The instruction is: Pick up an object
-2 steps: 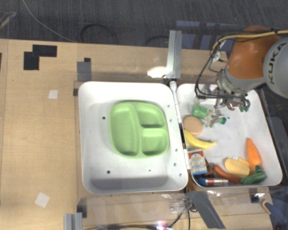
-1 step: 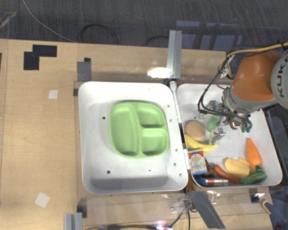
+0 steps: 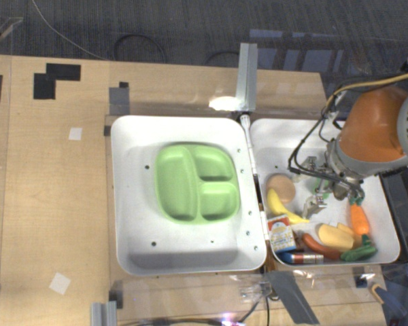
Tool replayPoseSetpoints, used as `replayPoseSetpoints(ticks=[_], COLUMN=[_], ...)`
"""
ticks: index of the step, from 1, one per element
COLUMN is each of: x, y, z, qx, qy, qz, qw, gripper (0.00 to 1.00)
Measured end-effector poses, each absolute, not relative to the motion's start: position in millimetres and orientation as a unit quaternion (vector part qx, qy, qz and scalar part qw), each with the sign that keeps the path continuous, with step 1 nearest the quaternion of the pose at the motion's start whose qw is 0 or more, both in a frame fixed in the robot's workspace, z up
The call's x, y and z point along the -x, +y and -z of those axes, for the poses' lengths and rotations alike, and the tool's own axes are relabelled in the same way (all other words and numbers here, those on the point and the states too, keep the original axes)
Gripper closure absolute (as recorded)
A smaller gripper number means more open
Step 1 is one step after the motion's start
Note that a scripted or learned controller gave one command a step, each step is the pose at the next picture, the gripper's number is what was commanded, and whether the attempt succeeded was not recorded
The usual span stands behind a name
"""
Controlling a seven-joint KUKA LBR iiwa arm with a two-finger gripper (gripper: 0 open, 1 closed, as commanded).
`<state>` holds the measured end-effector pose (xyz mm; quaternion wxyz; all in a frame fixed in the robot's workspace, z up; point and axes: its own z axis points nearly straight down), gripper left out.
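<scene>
The right bin (image 3: 272,138) holds a pile of toy food along its front. A tan round piece (image 3: 280,185) sits above a yellow banana (image 3: 281,206). An orange carrot (image 3: 359,220) lies at the right, above a green piece (image 3: 359,252). A pale yellow piece (image 3: 334,236) rests on a red sausage (image 3: 321,246). A small printed carton (image 3: 281,237) and a marker (image 3: 296,257) lie at the front left. My gripper (image 3: 317,204) hangs low over the bin's middle, between the banana and the carrot, just above the yellow piece. Nothing is seen in it.
The left bin (image 3: 132,202) holds a green divided plate (image 3: 196,182). A metal post (image 3: 247,77) stands behind the wall between the two bins. Cables (image 3: 306,151) loop from the wrist over the right bin's back half. Bare wooden bench (image 3: 47,202) extends to the left.
</scene>
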<state>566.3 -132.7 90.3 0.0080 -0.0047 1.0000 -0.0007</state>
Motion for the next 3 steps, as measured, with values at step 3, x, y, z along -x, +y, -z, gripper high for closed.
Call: replayPoseSetpoints(ticks=[3], x=[-569.5], y=[-183.2], z=[-89.7], qx=[0.176], qy=[0.984], qz=[0.0027], qw=[0.007], gripper=[0.0])
